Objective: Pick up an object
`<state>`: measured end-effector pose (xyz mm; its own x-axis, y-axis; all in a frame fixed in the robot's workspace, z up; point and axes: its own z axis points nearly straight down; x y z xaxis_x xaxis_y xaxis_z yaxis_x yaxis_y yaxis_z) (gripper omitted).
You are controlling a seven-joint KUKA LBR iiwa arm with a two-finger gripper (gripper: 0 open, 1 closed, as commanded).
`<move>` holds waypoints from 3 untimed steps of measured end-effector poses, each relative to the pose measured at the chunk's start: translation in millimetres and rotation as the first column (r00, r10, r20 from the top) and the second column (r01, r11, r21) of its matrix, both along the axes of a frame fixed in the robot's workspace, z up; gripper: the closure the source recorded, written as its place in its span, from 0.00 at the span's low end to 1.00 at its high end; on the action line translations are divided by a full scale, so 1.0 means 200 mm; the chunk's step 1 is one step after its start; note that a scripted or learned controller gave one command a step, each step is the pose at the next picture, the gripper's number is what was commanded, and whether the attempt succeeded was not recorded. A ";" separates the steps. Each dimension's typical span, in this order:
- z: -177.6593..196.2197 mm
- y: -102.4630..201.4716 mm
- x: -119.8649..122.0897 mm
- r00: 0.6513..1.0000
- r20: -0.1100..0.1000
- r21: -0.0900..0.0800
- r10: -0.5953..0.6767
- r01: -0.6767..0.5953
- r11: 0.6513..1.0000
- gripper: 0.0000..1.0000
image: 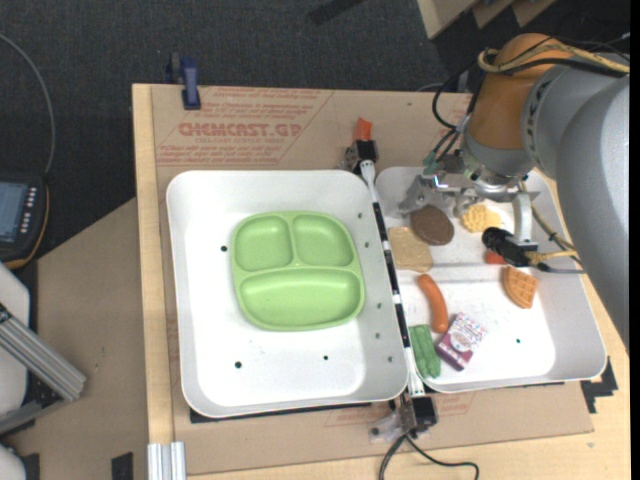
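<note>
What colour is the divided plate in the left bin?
The plate is light green, clearest in the camera view.

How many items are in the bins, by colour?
Green: 2, plate, stick
Orange: 2, sausage, waffle
Brown: 1, round patty
Tan: 1, bread slice
Yellow: 1, small waffle
Pink: 1, packet
Total: 8

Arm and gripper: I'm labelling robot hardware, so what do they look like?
The arm is bulky, rounded and grey, with an orange band above the wrist. The gripper is silvery metal; finer detail is too small to tell.
</note>
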<state>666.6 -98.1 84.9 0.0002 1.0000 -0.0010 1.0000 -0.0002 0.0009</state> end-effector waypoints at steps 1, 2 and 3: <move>0.00 0.03 0.00 1.000 -0.001 0.000 0.001 -0.001 1.000 0.00; 0.00 0.02 0.00 1.000 -0.001 0.000 0.000 0.000 1.000 0.00; 0.00 0.00 0.00 1.000 0.000 0.000 0.000 0.000 1.000 0.00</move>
